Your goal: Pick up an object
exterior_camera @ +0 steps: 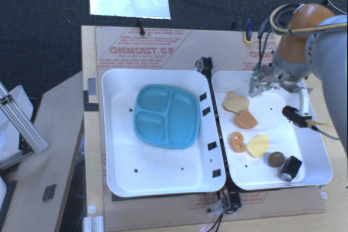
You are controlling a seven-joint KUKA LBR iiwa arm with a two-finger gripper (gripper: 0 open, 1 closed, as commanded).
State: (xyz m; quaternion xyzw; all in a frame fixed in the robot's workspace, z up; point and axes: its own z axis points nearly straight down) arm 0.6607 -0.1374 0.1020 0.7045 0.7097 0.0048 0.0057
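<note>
The right bin [315, 141] holds several small items: a tan bread-like slice [235, 101], an orange ridged piece [246, 119] touching it, an orange pretzel shape [237, 142], a pale yellow chip [258, 145], a brown round piece [276, 159] and a black cylinder [290, 167]. My gripper [262, 86] hangs low over the far part of the right bin, just right of and behind the tan slice. I see nothing held in it.
The left bin [117, 117] carries a blue divided plate [166, 116]. A black strip with clips [212, 117] runs between the bins. The grey arm [326, 41] and its cables cover the right bin's far right corner. A black part [294, 115] juts over that bin's right side.
</note>
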